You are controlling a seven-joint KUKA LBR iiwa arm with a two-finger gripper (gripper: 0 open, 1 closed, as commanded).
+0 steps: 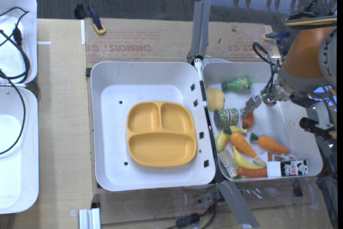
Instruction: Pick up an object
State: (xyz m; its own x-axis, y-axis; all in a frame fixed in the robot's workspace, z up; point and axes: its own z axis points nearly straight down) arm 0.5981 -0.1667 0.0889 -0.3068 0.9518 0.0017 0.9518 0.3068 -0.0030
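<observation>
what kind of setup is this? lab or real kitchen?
Likely a robot lab bench, not a kitchen: the grey-and-orange arm reaches over two white bins, one holding toy food such as a carrot, the other a yellow divided plate.

Red lettering printed upside down and mirrored on the cardboard sheet [140,40] behind the bins, not legible, box print [293,168] unreadable.

Robotics lab, bench [59,88], white bins [107,131], cables [13,56]
</observation>
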